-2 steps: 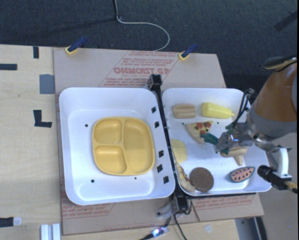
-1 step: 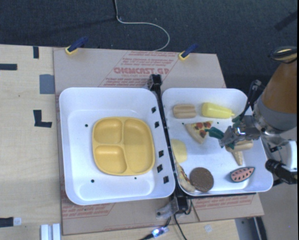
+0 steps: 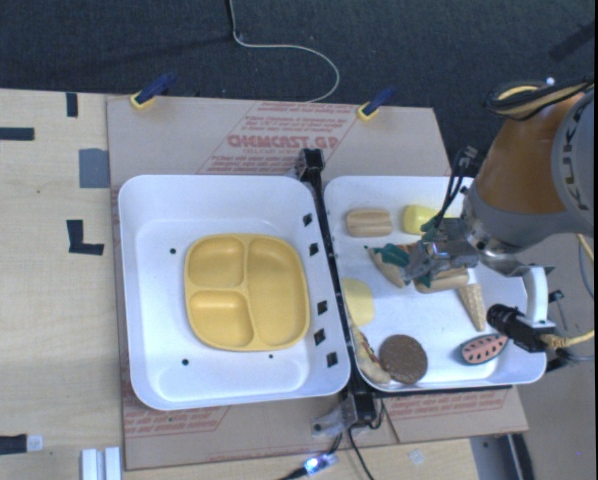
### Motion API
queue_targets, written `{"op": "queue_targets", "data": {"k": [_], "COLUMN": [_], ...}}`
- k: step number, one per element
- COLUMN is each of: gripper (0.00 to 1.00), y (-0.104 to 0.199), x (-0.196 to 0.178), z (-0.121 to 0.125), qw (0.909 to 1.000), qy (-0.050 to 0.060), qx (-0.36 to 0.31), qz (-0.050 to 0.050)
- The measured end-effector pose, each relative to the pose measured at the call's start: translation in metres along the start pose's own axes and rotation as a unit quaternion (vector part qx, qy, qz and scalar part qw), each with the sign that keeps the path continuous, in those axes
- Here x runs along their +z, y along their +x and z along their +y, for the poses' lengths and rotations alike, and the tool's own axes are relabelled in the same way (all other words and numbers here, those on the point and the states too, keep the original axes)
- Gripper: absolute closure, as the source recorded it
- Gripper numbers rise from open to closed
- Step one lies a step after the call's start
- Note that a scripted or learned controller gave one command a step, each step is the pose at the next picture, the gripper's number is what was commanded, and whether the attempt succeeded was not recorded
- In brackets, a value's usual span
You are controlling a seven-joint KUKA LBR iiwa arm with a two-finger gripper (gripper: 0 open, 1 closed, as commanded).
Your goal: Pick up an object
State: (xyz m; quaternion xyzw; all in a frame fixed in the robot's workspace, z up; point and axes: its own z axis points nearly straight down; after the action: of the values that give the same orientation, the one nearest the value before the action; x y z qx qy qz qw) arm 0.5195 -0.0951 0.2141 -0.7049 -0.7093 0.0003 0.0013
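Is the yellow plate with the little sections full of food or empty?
Empty. The yellow plate lies flat in the left bin, and all three of its sections show bare yellow with nothing in them.

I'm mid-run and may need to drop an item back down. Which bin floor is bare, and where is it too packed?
Free: the left bin floor all around the yellow divided plate, widest along its near edge. In the right bin, a bare patch between the brown round cookie and the pink slice. Crowded: under the gripper, amid the bread roll, yellow piece and cone.

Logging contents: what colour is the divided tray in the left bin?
Pale yellow divided tray, seen clearly in the camera view.
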Motion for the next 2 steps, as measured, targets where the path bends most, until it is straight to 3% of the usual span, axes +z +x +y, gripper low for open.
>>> {"op": "queue_targets", "data": {"k": [2], "gripper": [1.0], "y": [0.104], "x": [-0.015], "z": [0.065], "qw": [1.0], "qy": [-0.001], "qx": [0.0], "qz": [0.0]}}
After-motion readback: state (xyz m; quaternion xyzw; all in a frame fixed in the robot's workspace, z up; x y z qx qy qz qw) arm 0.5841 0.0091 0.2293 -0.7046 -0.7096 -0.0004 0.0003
